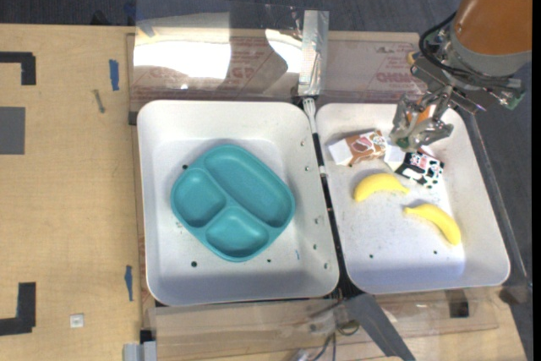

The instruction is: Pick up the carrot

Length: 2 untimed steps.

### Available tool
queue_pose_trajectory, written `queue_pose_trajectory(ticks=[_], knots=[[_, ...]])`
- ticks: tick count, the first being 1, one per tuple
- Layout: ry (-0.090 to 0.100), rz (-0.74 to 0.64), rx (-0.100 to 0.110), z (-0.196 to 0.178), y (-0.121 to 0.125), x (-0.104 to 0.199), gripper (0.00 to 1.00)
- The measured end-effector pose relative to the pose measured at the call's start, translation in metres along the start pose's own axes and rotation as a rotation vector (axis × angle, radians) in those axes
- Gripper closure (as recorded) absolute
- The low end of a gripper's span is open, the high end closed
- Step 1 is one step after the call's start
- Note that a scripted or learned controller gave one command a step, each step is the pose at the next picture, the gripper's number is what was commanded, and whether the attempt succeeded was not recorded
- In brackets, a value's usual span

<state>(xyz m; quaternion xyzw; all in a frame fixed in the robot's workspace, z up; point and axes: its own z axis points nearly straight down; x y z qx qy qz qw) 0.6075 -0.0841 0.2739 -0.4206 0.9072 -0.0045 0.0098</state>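
Observation:
A slim orange carrot (pixel 429 110) sits slantwise between the metal fingers of my gripper (pixel 420 128), which is shut on it. The gripper hangs over the far part of the right bin (pixel 482 262), just above a black-and-white patterned item (pixel 422 168). The carrot's lower end is partly hidden by the fingers. The arm's orange band shows at the top right.
In the right bin lie two yellow bananas (pixel 378 185) (pixel 438 221) and a small brown-and-white packet (pixel 363 147). The left bin (pixel 156 266) holds a teal divided plate (pixel 232 200). A clear taped wall (pixel 313 55) stands behind both bins.

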Motion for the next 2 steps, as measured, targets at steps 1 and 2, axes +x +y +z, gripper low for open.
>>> queue_pose_trajectory(ticks=[1, 2], knots=[[0.013, -0.022, -0.022, 0.159, -0.016, 0.041, 1.00], [0.008, 0.050, -0.010, 0.185, 0.036, 0.075, 1.00]])
